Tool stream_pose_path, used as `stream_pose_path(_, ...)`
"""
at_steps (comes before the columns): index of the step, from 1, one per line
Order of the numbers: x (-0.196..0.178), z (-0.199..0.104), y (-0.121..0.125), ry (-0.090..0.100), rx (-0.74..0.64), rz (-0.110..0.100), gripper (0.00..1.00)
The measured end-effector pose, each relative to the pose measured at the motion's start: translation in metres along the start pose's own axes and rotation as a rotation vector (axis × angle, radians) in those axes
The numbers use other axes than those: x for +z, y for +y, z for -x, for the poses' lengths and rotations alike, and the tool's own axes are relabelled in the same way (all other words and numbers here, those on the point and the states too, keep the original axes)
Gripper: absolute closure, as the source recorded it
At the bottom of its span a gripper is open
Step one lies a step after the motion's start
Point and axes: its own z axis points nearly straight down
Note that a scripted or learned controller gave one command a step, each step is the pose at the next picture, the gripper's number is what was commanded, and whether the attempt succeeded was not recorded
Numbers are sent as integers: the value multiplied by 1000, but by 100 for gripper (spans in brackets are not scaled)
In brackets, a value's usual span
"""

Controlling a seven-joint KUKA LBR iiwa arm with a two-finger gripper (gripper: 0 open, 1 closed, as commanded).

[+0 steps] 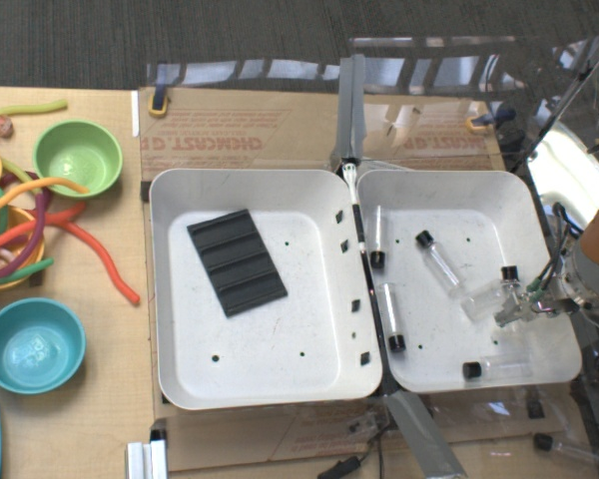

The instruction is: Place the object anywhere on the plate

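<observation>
Dark grey carpet [280, 13] lies beyond a light wooden table [90, 367], with brown cardboard [250, 133] under the bins.

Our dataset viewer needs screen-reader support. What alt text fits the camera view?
A gripper sits low in the right bin among clear tubes with black caps. The left bin holds a dark ribbed plate. Bowls and coloured cords lie on the bench.

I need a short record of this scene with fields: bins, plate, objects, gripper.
left bin: holds a black ridged plate, lying flat and turned at an angle
right bin: holds clear tubes with black caps; one lies near the middle, another along the left wall
gripper: low over the right side of the right bin, beside a tube
outside bins: green bowl, blue bowl
</observation>
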Motion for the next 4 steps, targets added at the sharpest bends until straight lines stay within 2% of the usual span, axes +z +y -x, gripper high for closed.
stream_pose_path(1,4,0,0,-1,281,0,100)
stream_pose_path(3,13,-6,1,2,506,-2,100)
stream_pose_path(4,15,-11,4,6,785,1,100)
